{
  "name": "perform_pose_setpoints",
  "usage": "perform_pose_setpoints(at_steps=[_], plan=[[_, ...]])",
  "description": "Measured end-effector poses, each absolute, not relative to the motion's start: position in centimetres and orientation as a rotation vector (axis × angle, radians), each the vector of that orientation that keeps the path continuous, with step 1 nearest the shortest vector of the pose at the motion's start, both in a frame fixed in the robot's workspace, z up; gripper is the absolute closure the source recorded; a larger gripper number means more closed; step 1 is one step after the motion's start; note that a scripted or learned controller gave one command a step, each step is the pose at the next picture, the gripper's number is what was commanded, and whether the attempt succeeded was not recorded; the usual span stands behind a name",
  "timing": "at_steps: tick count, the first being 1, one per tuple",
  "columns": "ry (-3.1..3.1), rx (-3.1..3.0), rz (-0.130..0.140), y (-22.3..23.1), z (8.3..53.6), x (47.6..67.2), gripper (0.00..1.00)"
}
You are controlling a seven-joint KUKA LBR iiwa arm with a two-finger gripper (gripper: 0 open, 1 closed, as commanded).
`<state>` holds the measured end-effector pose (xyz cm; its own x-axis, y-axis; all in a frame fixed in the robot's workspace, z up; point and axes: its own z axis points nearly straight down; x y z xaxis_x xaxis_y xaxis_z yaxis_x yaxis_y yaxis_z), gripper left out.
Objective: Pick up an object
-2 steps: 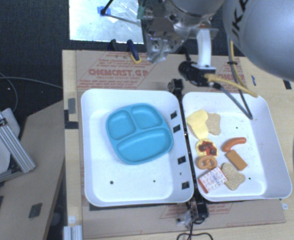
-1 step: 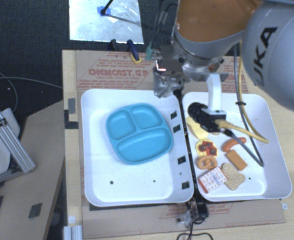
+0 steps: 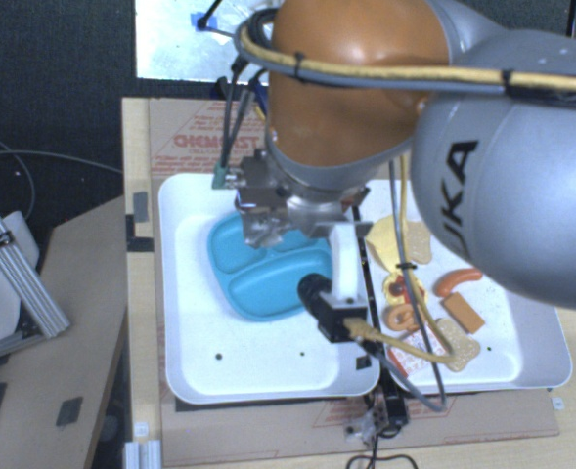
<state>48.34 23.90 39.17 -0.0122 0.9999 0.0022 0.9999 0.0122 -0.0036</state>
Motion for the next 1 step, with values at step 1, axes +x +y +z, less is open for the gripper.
perform_pose_setpoints(at_steps=[1], plan=[[-2.233, -2.211, -0.005, 23.48, 40.45, 48.70, 1.00]])
